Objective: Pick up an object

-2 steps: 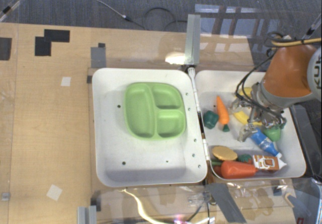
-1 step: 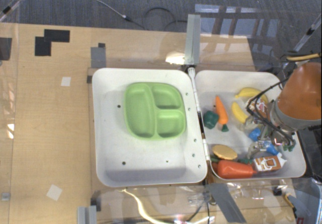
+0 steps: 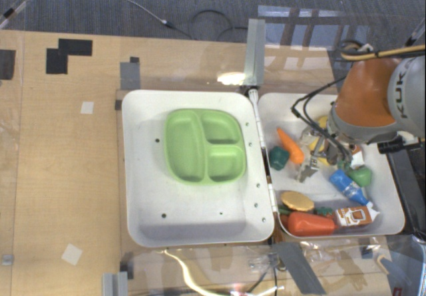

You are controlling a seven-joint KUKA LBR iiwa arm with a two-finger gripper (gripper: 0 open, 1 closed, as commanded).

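1. Two shallow white bins sit side by side on the wooden bench; the left bin [image 3: 143, 221] holds a green divided plate [image 3: 204, 146] lying flat near its middle
2. The right bin [image 3: 397, 218] holds a clutter of small toy foods
3. The arm [image 3: 373, 92] reaches in from the right, its orange band over the upper part of the right bin
4. The gripper [image 3: 309, 169] hangs low inside the right bin, pointing down and to the left – whether its jaws are open or closed cannot be told, and nothing is seen between them
5. An orange carrot [image 3: 290, 145] lies just left of the gripper, with a dark green piece [image 3: 277, 157] touching its lower end
6. A blue bottle [image 3: 347, 185] and a green pepper [image 3: 361, 175] lie just right of the gripper
7. Along the near wall of the right bin – a tan cookie-like disc [image 3: 297, 201], a red-orange vegetable [image 3: 311, 223] and a small carton [image 3: 356, 216]
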